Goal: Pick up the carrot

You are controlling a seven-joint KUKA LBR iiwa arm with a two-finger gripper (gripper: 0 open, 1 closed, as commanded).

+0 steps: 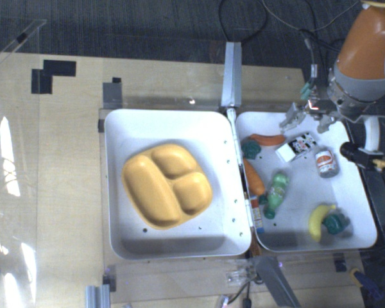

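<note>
Orange carrot (254, 178) lies against the right bin's (356, 191) left wall beside a green bottle (277, 192), while my gripper (310, 115), fingers splayed and empty, risks snagging that wall or bottle.

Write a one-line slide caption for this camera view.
Gripper hovers over the right bin's far edge, near an orange sausage-shaped item; the carrot lies by the divider.

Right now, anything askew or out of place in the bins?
Mostly ordinary clutter. One oddity: the carrot lies jammed against the right bin's left wall, beside the divider, an awkward spot for a pick. Nothing looks spilled or damaged.
</note>
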